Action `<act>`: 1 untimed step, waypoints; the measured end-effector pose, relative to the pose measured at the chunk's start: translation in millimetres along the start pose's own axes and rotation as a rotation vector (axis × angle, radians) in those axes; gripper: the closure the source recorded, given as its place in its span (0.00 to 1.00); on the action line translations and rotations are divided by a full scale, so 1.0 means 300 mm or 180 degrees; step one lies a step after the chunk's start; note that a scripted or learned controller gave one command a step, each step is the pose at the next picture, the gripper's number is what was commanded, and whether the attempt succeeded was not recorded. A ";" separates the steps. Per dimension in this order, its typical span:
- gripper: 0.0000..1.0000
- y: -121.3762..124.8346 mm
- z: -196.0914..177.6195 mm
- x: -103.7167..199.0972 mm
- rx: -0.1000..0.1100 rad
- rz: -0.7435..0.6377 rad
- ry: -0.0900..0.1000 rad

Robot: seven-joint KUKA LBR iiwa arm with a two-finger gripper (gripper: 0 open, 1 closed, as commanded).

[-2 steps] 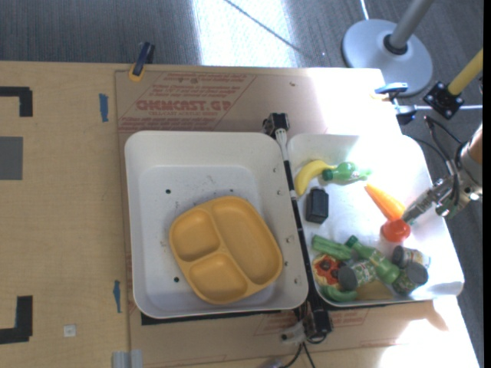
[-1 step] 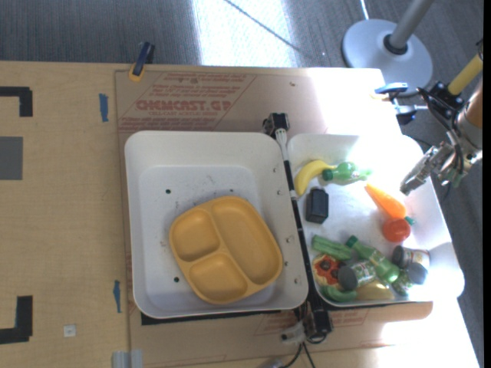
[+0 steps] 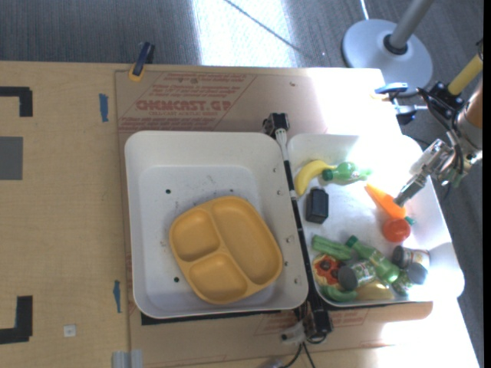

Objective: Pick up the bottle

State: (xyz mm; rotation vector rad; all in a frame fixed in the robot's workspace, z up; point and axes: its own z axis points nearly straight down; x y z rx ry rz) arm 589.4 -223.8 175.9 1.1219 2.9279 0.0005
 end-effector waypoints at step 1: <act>0.00 0.000 0.000 0.000 0.0000 0.0000 0.0000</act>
